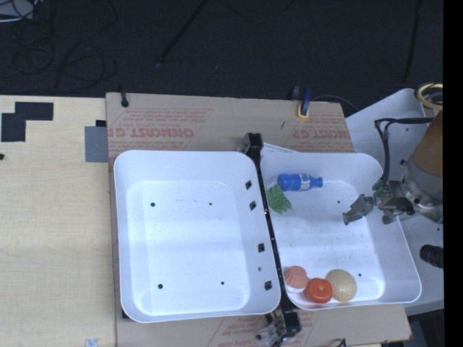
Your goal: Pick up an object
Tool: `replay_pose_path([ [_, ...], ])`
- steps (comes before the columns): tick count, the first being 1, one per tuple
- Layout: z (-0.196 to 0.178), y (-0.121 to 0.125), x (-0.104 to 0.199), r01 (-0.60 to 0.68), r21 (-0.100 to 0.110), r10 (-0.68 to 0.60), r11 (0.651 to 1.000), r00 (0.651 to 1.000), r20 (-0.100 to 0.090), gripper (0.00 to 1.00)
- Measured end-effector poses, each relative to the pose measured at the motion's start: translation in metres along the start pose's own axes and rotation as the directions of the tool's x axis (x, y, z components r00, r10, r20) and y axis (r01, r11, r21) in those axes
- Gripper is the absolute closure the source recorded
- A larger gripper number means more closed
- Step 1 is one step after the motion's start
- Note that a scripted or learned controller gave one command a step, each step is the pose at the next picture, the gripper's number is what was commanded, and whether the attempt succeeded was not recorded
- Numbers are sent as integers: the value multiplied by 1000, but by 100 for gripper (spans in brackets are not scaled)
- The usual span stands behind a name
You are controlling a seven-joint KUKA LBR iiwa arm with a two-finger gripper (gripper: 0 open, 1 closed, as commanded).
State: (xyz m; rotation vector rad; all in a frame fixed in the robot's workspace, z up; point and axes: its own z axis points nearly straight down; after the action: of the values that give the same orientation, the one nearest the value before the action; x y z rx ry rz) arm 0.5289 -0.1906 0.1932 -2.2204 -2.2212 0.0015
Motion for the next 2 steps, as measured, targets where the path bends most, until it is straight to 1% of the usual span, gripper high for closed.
replay_pose_path([
  [1,-93,51,-19,1,-10,-1,1000,1000,4,0],
  [2,40,33,60,5,15,-5,1000,1000,-7,0],
])
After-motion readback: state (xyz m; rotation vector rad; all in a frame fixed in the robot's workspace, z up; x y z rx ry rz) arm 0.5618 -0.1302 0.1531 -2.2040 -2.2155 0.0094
